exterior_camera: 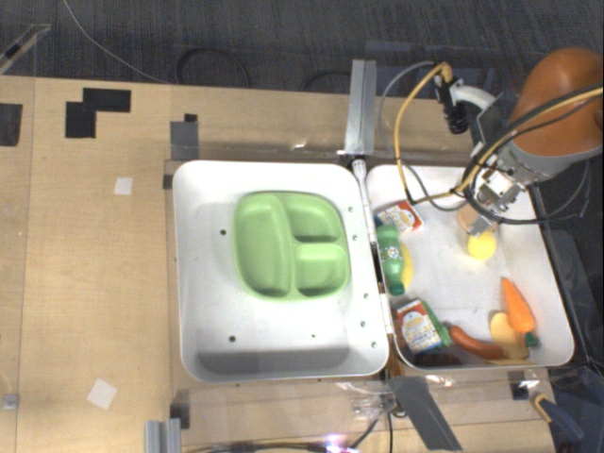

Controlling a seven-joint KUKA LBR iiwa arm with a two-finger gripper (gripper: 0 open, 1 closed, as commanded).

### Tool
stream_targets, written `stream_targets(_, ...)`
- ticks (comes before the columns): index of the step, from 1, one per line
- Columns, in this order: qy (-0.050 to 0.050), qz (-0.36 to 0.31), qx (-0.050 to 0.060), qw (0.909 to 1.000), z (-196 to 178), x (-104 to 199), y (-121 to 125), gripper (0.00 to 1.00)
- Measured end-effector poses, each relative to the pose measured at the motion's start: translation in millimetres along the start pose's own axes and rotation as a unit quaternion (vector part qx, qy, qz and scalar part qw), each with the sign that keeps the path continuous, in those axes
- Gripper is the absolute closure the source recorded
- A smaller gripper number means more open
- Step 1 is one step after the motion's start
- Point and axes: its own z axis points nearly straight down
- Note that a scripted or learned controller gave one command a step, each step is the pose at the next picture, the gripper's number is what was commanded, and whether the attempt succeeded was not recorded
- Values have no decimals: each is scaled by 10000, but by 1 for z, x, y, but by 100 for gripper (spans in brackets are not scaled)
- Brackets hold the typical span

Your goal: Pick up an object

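Objects for picking lie in the right bin: a yellow lemon near the centre, a carrot at the right wall, two snack pouches, a green bottle along the left wall, and a sausage at the front. I see the gripper just above the lemon, nearly touching; I cannot tell how its grip stands. A green divided plate sits in the left bin.
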Motion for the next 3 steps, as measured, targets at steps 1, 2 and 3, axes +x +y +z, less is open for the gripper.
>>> stream_targets(1, 48, -58, 35, 10000, -65, -27, -51, 100)
stream_targets(2, 50, -1599, -6, 9871, -67, 32, 2, 100)
stream_targets(3, 43, -3232, -13, 9463, -79, 39, 8, 100)
